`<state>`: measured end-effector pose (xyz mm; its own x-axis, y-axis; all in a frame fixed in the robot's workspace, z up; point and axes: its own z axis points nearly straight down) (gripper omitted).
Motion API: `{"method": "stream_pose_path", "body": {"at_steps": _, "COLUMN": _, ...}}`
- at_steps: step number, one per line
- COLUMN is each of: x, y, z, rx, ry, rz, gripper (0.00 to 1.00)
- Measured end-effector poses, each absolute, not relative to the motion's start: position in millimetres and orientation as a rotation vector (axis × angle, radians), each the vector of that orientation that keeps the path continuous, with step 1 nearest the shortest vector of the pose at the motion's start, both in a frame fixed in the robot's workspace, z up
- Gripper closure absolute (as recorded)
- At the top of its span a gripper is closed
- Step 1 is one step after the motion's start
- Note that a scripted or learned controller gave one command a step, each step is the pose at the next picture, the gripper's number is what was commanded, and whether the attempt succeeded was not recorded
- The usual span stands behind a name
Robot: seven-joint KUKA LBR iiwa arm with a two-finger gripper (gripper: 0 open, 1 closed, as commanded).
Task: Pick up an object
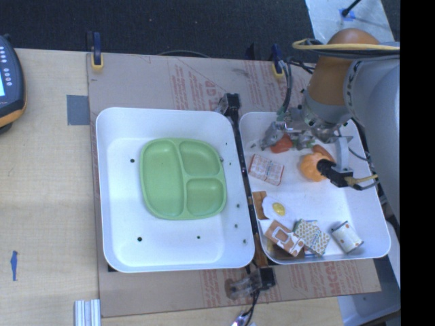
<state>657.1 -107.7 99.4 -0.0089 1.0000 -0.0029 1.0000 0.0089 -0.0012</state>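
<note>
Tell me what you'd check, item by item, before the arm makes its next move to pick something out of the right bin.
1. Objects to pick lie in the right bin: ok; the orange ball, red-and-white packet and small white cup are there.
2. Gripper is over that bin: ok, near its far-left corner.
3. Something is between its fingers: cannot tell; the wrist hides them.
4. Red item beside the gripper is free to grasp: cannot tell.
5. Green plate lies out of the way: ok, in the left bin.
</note>
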Motion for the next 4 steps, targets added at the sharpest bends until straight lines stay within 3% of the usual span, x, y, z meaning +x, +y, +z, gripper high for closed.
{"method": "stream_pose_path", "body": {"at_steps": 1, "x": 656.4, "y": -140, "z": 92, "rx": 2.219, "ry": 2.222, "rz": -0.003, "gripper": 0.00}}
{"method": "stream_pose_path", "body": {"at_steps": 3, "x": 655.9, "y": -111, "z": 92, "rx": 2.217, "ry": 2.231, "rz": -0.007, "gripper": 0.00}}
{"method": "stream_pose_path", "body": {"at_steps": 4, "x": 656.5, "y": -128, "z": 92, "rx": 2.219, "ry": 2.224, "rz": -0.003, "gripper": 0.00}}
